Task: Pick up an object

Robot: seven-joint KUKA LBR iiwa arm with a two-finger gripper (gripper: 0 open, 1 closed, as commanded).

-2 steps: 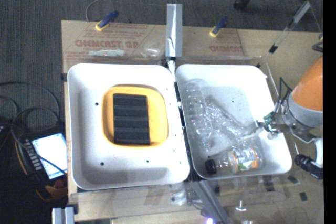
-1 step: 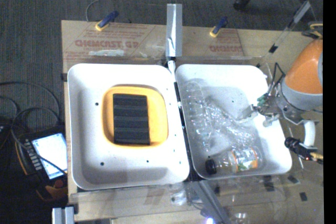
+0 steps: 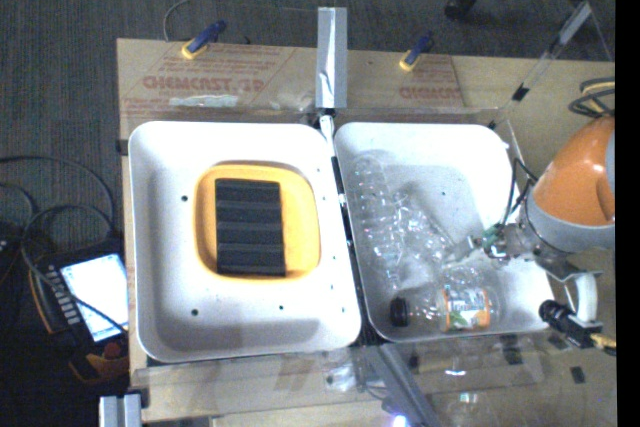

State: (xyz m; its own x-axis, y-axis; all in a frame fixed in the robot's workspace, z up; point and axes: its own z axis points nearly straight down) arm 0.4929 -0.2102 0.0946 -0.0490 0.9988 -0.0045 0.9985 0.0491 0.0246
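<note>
A yellow-rimmed block with a black ribbed top (image 3: 255, 223) lies in the middle of the left bin (image 3: 160, 215). In the right bin (image 3: 480, 150) lie clear, crumpled plastic bottles (image 3: 395, 215) down the left and centre. A clear bottle with a black cap and orange label (image 3: 447, 308) lies on its side along the near wall. My gripper (image 3: 497, 242) is low at the right side of the right bin, next to the clear plastic and just above the labelled bottle. The grey wrist and orange band (image 3: 580, 185) hide much of it.
A metal post (image 3: 331, 55) stands at the back between the bins. Two blue-and-yellow clamps (image 3: 203, 38) (image 3: 417, 49) hold the cardboard sheet behind them. Cables and a small device (image 3: 85, 290) lie on the floor at left. A black fitting (image 3: 560, 317) sits right of the bin.
</note>
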